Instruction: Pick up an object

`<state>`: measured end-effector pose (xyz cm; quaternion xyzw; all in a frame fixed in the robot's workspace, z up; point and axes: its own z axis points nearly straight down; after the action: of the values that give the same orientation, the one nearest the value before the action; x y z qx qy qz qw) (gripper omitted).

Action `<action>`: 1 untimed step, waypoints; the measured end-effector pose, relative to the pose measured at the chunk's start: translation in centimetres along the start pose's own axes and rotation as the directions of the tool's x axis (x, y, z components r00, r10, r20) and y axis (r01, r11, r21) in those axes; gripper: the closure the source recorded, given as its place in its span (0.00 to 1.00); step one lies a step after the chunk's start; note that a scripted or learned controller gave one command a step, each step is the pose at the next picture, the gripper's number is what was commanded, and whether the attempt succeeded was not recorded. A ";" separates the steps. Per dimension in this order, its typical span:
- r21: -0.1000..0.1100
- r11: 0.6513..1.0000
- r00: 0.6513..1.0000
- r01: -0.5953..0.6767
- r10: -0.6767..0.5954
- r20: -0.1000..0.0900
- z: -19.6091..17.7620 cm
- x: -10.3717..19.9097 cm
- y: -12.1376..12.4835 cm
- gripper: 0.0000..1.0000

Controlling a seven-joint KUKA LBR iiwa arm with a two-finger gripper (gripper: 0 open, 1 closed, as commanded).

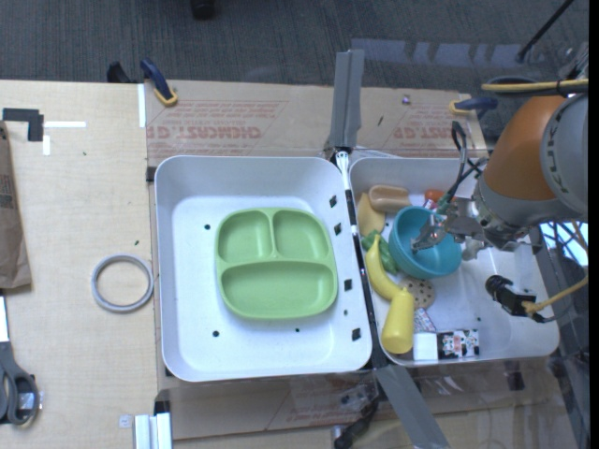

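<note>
Blue bowl (426, 243) lay tilted in the right bin (524, 344), the tool (432, 236) reaching into it. Its grip could not be told. Lifting seemed next.

Bench (75, 213) w/ two bins (178, 344), tape ring (123, 282)

Red print on the cardboard (245, 120), seemingly mirrored, is unreadable.

A round blue plastic bowl (423, 242) is being gripped at its rim by the two-finger gripper (432, 235) over the right white bin (524, 340).
</note>
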<state>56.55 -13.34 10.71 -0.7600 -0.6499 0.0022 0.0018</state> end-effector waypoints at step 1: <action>-0.003 0.973 0.973 0.231 -0.231 0.001 -3.4 -5.5 0.2 0.00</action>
<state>55.92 -18.81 14.15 -0.6792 -0.7339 0.0011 0.0007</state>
